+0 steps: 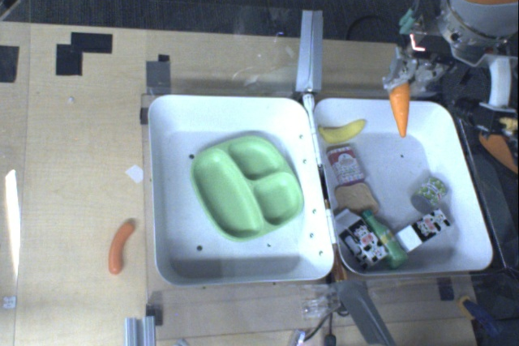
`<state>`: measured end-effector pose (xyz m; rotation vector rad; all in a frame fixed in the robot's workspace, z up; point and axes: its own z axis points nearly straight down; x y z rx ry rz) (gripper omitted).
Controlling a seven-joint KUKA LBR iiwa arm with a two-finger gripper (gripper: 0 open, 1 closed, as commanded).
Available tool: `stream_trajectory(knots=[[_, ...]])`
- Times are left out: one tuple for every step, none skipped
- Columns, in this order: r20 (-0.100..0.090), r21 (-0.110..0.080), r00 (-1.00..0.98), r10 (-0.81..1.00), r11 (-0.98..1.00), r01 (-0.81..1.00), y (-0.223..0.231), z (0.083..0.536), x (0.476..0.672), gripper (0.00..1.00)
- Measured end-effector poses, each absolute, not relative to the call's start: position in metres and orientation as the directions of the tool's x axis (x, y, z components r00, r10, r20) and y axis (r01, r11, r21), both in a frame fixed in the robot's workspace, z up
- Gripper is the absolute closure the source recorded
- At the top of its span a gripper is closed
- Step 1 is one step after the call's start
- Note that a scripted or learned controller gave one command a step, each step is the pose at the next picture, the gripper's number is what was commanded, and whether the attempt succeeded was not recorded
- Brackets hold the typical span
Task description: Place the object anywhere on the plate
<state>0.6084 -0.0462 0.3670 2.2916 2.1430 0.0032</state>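
Landmark for all positions: the green divided plate (247,186), which sits in the middle of the left bin (162,174).

Nearest the camera, right of the plate and low in the right bin (466,198): a cow-patterned carton (362,243) lies against a green bottle (384,239), with a second small cow-patterned box (428,227) just beyond them. These are crowded into the near corner, likely just where they were dumped.

Left of the plate, outside both bins, a sausage (121,245) lies on the wooden bench (65,174). It is out of play.

Level with the plate, to its right: a slice of bread (357,196), a red-labelled packet (345,164) and a small round patterned item (431,191).

Further back, right of the plate: a banana (342,129) near the divider.

Furthest, well to the right of and beyond the plate: the gripper (403,81) hangs over the right bin's back edge. A toy carrot (400,108) hangs tip-down from it, its broad top pinched between the closed fingers. It appears clear of the bin floor, so I judge it lifted for carrying.

The carrot is the task's object and is well apart from the plate. The plate's three compartments face up, unobstructed, so any would serve as a drop point.
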Motion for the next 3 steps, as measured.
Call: stream_trajectory(knots=[[0.001, 0.001, 0.059, 0.998, -0.059, 0.998, 0.053, 0.248, 0.635, 1.00], [0.001, 0.003, 0.051, 0.999, -0.051, 0.999, 0.102, 0.209, 0.607, 1.00], [0.001, 0.003, 0.052, 0.999, -0.052, 0.999, 0.102, 0.209, 0.608, 0.00]])
